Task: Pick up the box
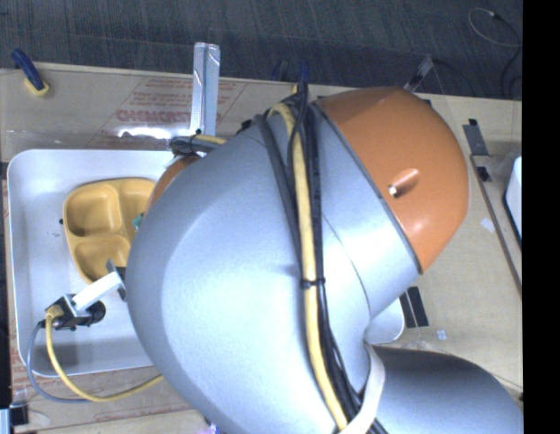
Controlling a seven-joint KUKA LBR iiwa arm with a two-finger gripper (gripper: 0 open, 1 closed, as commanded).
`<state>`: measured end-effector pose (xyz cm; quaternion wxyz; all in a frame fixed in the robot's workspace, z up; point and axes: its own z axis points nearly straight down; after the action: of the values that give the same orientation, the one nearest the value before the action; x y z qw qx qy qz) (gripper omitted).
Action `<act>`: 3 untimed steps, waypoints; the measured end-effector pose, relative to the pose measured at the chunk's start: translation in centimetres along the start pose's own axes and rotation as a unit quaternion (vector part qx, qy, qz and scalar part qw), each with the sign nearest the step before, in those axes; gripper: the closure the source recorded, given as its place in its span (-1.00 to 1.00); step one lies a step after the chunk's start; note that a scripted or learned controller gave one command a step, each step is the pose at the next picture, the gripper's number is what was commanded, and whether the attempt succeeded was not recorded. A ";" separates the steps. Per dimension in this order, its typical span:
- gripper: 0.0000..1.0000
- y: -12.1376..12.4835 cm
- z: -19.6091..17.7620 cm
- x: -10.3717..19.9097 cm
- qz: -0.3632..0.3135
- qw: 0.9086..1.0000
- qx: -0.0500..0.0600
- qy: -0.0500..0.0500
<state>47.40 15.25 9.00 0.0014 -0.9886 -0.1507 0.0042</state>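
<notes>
Your bench: a flat brown cardboard-covered top (99, 98) with faint red print. Directly on it you have:
- a shallow white plastic bin (26, 206) at left, its far rim touching a taped strip;
- the corner of a second white bin (388, 330), low and right of centre;
- a blue-handled clamp (28, 69) on the bench's far left corner.

Single fixed camera above the table (71, 93), looking down at a slant. The arm (289, 278) comes in from the right, very near the lens, blocking most of the frame. Left white bin (31, 242) visible at left; dark floor along the top edge.
</notes>
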 end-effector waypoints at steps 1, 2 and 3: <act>1.00 9.6 -10.1 -2.9 0.047 0.999 0.000 0.002; 1.00 9.9 -10.0 -3.0 0.046 0.999 0.001 0.001; 1.00 1.9 0.0 0.1 0.039 0.999 -0.001 0.001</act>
<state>48.07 13.47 9.03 0.0007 -0.9937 -0.1124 0.0032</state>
